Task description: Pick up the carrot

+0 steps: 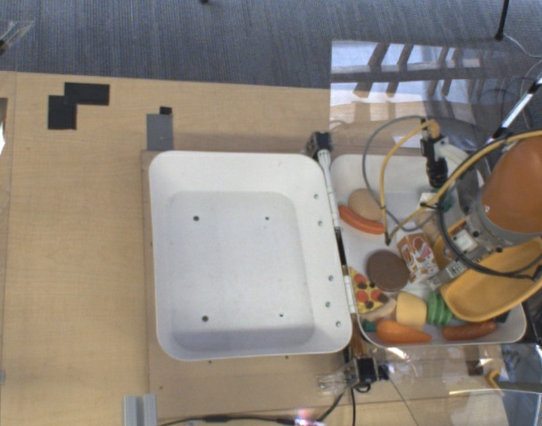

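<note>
Carrot [402,332] lies just left of claw [441,284].

Wooden bench [75,264] (grey carpet [164,25] beyond)

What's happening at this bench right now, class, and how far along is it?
A grey robot arm with an orange band reaches from the right over the right bin, which is crowded with toy food. The carrot lies near that bin's front edge, beside a pizza slice and a brown disc. Nothing has been lifted yet. The left bin sits alongside. The arm hides its gripper, so its state is unclear.
</note>
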### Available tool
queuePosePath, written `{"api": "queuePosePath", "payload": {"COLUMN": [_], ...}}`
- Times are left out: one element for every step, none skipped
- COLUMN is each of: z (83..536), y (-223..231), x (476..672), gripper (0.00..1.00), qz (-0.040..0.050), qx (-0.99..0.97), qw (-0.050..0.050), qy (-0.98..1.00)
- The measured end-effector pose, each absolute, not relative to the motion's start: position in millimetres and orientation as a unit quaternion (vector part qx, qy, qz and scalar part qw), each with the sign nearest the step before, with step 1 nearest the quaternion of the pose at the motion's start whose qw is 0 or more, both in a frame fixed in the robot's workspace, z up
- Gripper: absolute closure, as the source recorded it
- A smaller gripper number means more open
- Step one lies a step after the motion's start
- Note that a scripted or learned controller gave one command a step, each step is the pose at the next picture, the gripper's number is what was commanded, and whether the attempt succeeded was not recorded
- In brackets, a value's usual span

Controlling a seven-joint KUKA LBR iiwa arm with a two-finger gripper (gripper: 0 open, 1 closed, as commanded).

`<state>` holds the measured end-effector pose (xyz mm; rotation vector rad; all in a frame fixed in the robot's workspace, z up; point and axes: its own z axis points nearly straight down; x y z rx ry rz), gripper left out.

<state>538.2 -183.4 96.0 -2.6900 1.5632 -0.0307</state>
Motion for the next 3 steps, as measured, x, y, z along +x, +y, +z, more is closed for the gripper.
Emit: {"api": "queuePosePath", "payload": {"z": [95,88,417], "y": [-171,-196,-206], "x": [504.5,528.4,509.8], "gripper": [1.0,1.0,1.0], "qz": [-0.0159,-0.0085,-0.0126], "qx": [-0.961,-0.995,-0.995], "qw": [0.01,0.008,-0.001], "qy": [0.277,0.096,0.101]}}
